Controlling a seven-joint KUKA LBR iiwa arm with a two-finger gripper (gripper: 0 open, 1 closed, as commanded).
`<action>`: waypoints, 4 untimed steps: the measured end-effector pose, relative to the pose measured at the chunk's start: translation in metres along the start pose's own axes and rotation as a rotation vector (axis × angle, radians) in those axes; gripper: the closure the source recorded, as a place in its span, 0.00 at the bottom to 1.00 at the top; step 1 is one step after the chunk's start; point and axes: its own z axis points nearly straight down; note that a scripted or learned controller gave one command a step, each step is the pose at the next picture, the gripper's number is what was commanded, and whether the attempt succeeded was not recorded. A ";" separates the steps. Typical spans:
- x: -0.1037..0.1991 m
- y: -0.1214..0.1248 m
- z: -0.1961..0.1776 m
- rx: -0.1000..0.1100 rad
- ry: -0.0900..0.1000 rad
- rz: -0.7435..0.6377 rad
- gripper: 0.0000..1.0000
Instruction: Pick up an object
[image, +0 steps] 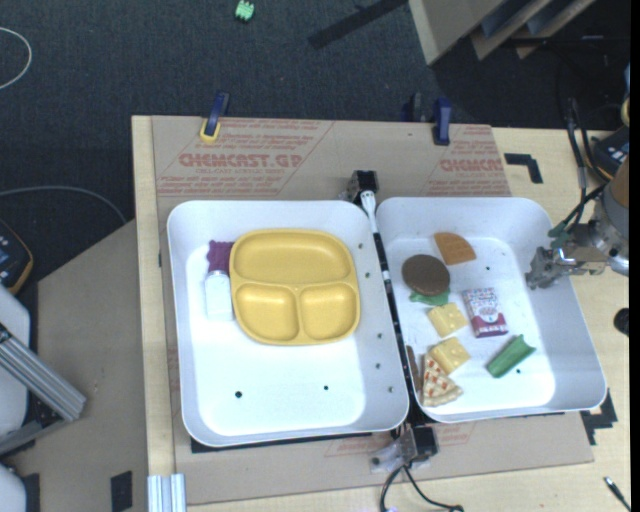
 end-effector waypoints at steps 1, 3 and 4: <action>0.000 0.001 -0.016 0.001 0.000 0.000 1.00; 0.096 -0.010 -0.024 0.009 0.005 -0.003 1.00; 0.103 -0.004 -0.007 0.010 0.004 0.000 1.00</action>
